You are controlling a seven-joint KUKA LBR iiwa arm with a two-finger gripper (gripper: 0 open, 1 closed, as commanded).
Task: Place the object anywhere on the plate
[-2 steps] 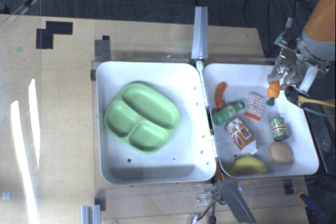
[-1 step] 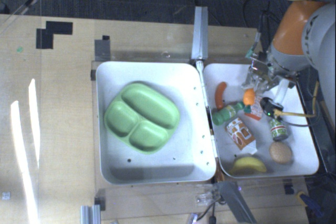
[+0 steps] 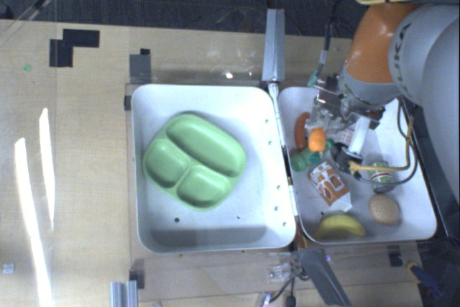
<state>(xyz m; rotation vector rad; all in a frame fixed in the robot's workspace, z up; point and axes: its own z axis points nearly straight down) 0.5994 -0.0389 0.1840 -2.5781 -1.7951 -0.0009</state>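
- Nearest the camera, a yellow banana [image 3: 341,226] lies along the near wall of the right bin [image 3: 431,223], well below the fingers [image 3: 325,124] in the view
- A round brown lump [image 3: 384,208] sits near the banana but apart from it, further from the fingers and toward the arm's side
- A brown-and-white packet [image 3: 329,182] lies flat and tilted on the bin floor, between the banana and the fingers
- A small can-like item, green and white [image 3: 381,173], rests down and to the view's right of the fingers, just above the brown lump
- The fingers come down into the far left part of the right bin from the grey arm [image 3: 424,61] with its orange band; the wrist hides much of them, so I cannot tell whether they are released or clenched
- An orange piece [image 3: 316,141] sits right at the tips of the fingers, on their view-left side; whether it is grasped cannot be told
- A red sausage-shaped piece [image 3: 300,129] lies just beside the orange piece, between the fingers and the bin's left wall
- A small green bit [image 3: 297,160] lies close to that wall, a little nearer the camera than the red piece
- The green plate [image 3: 194,160], moulded into three compartments, lies in the left bin [image 3: 151,226], well apart from the fingers to the view's left, beyond the wall where the bins meet
- Both bins rest on the pale wooden table [image 3: 72,190]
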